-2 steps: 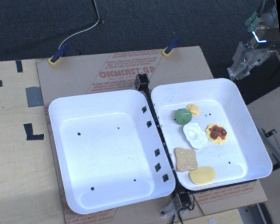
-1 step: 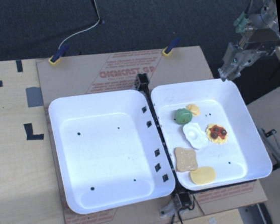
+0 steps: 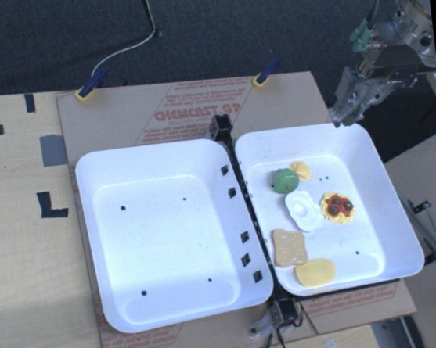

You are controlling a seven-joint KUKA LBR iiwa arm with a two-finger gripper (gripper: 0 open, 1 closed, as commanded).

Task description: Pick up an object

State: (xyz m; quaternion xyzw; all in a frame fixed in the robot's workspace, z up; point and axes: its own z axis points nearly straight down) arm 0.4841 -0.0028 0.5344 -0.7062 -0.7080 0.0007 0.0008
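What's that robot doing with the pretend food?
The robot arm is trying to pick up one of the toys. Right now its gripper hangs above the far right corner of the right bin, not touching anything. Six toy foods lie in that bin: a green ball, a small yellow piece, a white fried egg, a little pizza, a slice of toast and a flat yellow piece. The left bin sits right beside it.

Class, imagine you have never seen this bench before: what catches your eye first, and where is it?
A cluster of small toy foods lies in the right bin: a green piece, a white one, a little pizza. The gripper hangs above that bin's far right corner.
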